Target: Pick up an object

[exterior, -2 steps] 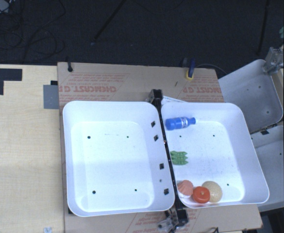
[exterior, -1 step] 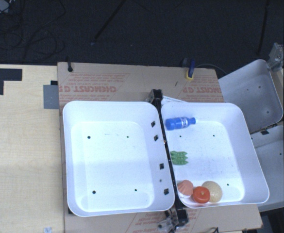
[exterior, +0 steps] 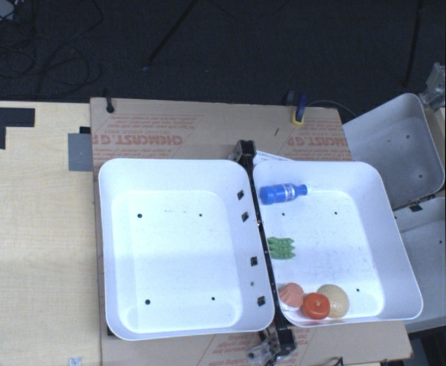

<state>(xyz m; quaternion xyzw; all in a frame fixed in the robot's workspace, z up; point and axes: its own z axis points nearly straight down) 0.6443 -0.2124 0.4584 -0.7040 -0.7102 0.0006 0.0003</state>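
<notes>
The right bin (exterior: 375, 227) holds several small objects. A blue bottle (exterior: 282, 193) lies on its side near the bin's far left corner. A green pea pod (exterior: 281, 248) lies by the left wall at mid-depth. At the near left corner sit a pink round piece (exterior: 290, 293), a red tomato-like ball (exterior: 316, 306) and a beige round piece (exterior: 335, 299), all touching one another.
The left bin (exterior: 116, 265) stands beside the right one, joined by a black clamp strip (exterior: 258, 235). Both rest on a cardboard sheet (exterior: 169, 132). A grey metal plate (exterior: 402, 147) stands at the right, and a wooden benchtop (exterior: 32, 235) spreads to the left.
</notes>
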